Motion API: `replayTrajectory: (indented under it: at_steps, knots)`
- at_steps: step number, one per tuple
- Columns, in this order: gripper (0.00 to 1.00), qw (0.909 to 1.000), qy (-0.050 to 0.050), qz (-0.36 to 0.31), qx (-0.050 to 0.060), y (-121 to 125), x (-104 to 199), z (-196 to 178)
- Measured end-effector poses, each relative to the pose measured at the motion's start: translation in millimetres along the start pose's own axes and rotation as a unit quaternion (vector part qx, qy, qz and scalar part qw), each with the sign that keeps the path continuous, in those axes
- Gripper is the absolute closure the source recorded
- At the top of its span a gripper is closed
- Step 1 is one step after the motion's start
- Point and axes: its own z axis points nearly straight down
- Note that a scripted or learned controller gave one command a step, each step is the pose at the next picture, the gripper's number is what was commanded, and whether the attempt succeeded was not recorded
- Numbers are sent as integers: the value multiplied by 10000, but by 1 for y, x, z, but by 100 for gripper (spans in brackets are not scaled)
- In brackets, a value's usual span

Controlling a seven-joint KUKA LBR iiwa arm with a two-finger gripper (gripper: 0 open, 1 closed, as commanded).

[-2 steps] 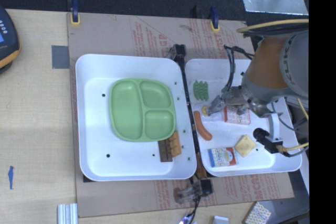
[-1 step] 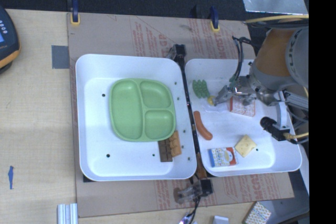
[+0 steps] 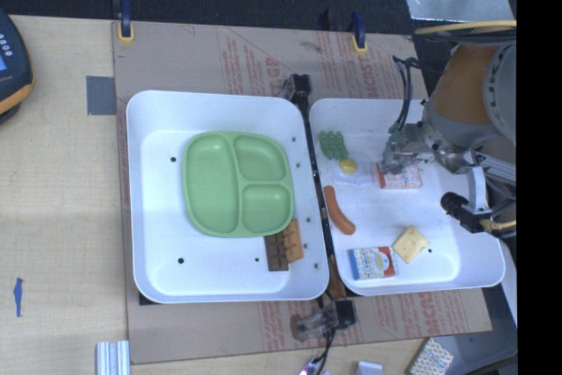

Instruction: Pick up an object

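Note:
The right bin (image 3: 474, 272) holds several small items. A green ridged piece (image 3: 332, 144) and a small yellow lump (image 3: 349, 165) lie near its left wall. Below them lies an orange-red sausage (image 3: 339, 211). A yellow cheese wedge (image 3: 410, 243) and a blue-and-white carton (image 3: 371, 263) rest near the front. My gripper (image 3: 399, 157) is low in the bin's upper middle, directly over the top edge of a red-and-white packet (image 3: 402, 179), which it partly hides. Whether it touches the packet is unclear.
The left bin (image 3: 154, 189) carries a green divided plate (image 3: 237, 183) and a brown chocolate-like block (image 3: 284, 246) at its front right. The arm's grey body with its orange band (image 3: 470, 88) overhangs the right bin's far right side. Clamps sit between the bins.

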Motion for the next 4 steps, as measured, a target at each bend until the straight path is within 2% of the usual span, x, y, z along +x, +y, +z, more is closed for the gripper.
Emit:
replayTrajectory:
  at_steps: [1,2,3,4]
  knots:
    - [0,10000,2,-1,10,-1,0,1]
    - [100,10000,-1,-4,8,0,-1,-10]
    - [0,10000,-1,-6,13,0,-1,-9]
    - [0,10000,28,-7,20,-12,-10,13]
